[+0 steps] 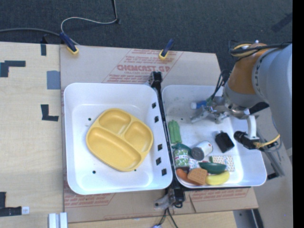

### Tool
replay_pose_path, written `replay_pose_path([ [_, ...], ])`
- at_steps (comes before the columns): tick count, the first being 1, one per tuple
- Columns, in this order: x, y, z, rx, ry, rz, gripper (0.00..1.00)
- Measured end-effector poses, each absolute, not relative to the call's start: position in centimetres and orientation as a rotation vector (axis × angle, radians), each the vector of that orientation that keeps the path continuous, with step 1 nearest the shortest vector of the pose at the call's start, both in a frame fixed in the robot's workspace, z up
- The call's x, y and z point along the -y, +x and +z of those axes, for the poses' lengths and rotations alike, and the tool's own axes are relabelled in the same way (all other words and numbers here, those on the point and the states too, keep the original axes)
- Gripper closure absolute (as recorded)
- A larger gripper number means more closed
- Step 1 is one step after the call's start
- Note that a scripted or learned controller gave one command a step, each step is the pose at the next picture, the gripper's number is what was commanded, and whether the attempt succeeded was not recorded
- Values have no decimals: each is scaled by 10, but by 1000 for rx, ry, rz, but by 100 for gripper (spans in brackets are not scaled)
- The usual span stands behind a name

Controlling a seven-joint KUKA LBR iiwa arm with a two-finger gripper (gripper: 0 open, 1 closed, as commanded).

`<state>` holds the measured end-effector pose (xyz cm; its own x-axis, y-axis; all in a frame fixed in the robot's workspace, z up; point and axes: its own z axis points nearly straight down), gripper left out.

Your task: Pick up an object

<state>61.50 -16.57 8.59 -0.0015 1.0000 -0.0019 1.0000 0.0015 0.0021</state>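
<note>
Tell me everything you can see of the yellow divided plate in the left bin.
The yellow plate looks like matte plastic, a rounded shape split by raised ridges into three compartments: one long one along its lower left side and two smaller ones at upper right. It lies flat, right side up, turned at a slant, near the middle of the left bin, resting on the bin's floor. Nothing lies in it or touches it otherwise; the tool is over the right bin.

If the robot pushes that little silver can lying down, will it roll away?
Probably a little. The small silver can lies on its round side, so it may roll. The black block and toy food nearby would likely stop it soon.
</note>
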Motion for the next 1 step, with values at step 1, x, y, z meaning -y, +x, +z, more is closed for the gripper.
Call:
replay_pose_path([
  [1,166,616,96,-2220,2215,1,100],
])
